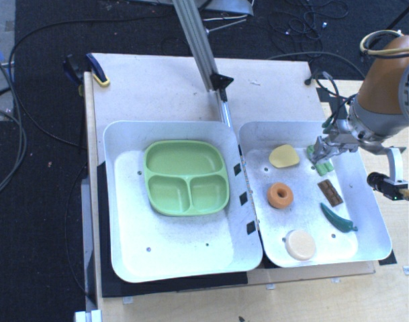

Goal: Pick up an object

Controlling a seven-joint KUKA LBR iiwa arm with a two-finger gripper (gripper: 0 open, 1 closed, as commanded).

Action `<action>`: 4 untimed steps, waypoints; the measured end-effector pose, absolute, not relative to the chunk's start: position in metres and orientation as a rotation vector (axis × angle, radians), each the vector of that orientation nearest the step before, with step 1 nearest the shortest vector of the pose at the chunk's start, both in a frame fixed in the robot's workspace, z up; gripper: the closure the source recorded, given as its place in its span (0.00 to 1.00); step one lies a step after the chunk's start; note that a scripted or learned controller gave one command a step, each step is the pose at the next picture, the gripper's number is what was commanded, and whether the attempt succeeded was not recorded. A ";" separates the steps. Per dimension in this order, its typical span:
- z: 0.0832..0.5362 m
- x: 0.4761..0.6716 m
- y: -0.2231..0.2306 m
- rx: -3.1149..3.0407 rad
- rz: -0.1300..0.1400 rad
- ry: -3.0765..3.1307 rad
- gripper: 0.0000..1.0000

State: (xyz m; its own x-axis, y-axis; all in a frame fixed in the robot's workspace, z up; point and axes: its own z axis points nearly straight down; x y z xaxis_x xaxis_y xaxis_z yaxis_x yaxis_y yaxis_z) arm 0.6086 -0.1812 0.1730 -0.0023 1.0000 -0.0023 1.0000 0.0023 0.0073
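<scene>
In the camera view you see the gripper (pixel 323 154) low over the right white bin (pixel 365 247), its tips blurred, so you cannot tell their spread. A small green block (pixel 324 166) sits right under it, partly hidden. The pale yellow rounded piece (pixel 284 156) lies just beside.
</scene>
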 end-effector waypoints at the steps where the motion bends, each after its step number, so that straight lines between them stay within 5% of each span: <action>1: 0.227 0.610 -0.182 2.213 0.006 2.219 1.00; 2: 0.243 0.611 -0.182 2.216 0.003 2.222 1.00; 4: 0.240 0.569 -0.077 2.216 -0.001 2.232 1.00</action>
